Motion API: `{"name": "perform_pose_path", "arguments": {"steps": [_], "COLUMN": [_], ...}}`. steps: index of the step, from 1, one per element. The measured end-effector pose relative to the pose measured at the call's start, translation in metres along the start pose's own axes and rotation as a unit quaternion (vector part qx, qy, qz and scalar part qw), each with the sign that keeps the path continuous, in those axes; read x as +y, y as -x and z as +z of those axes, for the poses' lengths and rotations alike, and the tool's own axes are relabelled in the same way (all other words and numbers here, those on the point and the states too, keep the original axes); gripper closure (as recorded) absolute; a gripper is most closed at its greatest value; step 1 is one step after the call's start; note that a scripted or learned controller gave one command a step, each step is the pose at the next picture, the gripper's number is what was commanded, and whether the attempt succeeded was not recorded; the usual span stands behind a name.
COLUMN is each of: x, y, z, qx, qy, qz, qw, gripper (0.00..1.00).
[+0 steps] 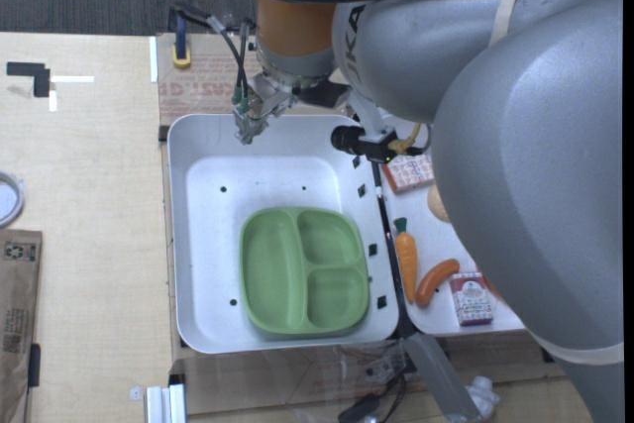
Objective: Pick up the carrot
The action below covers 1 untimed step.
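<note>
The carrot point(406, 255), orange with a green top, lies lengthwise in the right bin point(426, 320), close to the wall shared with the left bin. My gripper point(245, 128) hangs over the back rim of the left bin point(198, 213), far to the left of and behind the carrot. Nothing can be seen in it. The grey arm hides much of the right bin.
A green divided plate point(302, 268) sits in the left bin. Beside the carrot lie a reddish sausage point(436, 280) and a small red-and-white box point(473, 300). Another pale box point(408, 173) sits farther back. A clamp point(181, 50) stands behind the left bin.
</note>
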<state>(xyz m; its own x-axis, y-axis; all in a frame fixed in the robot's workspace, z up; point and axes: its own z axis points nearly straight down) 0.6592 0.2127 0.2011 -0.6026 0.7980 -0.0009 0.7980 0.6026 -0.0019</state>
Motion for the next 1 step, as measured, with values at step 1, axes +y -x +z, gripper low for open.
{"name": "perform_pose_path", "arguments": {"steps": [1], "x": [0.0], "y": [0.0015], "z": [-0.0095], "qx": [-0.001], "qy": [0.0], "qz": [0.001], "qw": [1.0], "gripper": [1.0]}}
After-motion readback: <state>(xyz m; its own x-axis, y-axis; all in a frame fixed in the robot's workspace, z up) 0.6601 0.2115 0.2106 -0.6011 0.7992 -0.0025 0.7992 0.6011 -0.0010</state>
